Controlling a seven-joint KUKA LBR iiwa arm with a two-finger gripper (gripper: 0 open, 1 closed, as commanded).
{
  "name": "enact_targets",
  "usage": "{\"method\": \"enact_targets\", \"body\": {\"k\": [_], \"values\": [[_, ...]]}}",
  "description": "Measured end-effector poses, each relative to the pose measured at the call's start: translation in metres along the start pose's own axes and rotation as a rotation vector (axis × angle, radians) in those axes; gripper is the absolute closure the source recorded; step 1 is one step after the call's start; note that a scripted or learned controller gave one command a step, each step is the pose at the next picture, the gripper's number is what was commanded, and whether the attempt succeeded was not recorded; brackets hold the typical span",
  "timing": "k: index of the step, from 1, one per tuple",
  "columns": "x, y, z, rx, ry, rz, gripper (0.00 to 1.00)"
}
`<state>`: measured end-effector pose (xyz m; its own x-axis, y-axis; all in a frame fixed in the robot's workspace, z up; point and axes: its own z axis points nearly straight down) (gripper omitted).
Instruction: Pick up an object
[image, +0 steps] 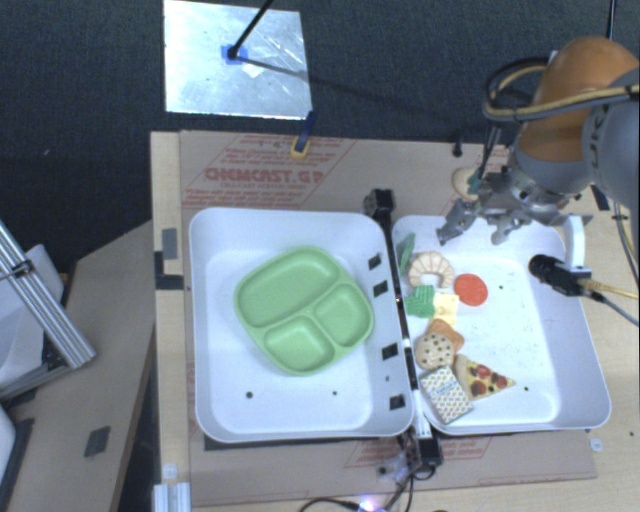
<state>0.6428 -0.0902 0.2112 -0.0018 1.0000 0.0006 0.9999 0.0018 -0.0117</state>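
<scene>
The left bin (215, 400) holds a green divided plate (303, 309), lying flat with its long axis running from far left to near right. In the right bin (560, 380), toy food is crowded along the left wall: a croissant (432, 267) farthest, a green piece (421, 300) partly tucked under it, a red disc (471, 290) just to its right, then a cookie (435, 350), a patterned square block (446, 393) nearest, and a pizza slice (484, 380) whose tip points right. Some pieces overlap, so what seems to be a yellow wedge between them is hard to make out. The gripper (478, 227) hangs over the bin's far edge, fingers spread apart with nothing between them; the arm is cut off at the right.
</scene>
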Motion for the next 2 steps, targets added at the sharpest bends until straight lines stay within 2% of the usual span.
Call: {"method": "enact_targets", "body": {"k": [1,2], "values": [[0.0,0.002,-0.009,-0.013,-0.001,-0.002,0.0],[-0.005,0.005,0.05,-0.013,-0.001,0.001,0.0]]}}
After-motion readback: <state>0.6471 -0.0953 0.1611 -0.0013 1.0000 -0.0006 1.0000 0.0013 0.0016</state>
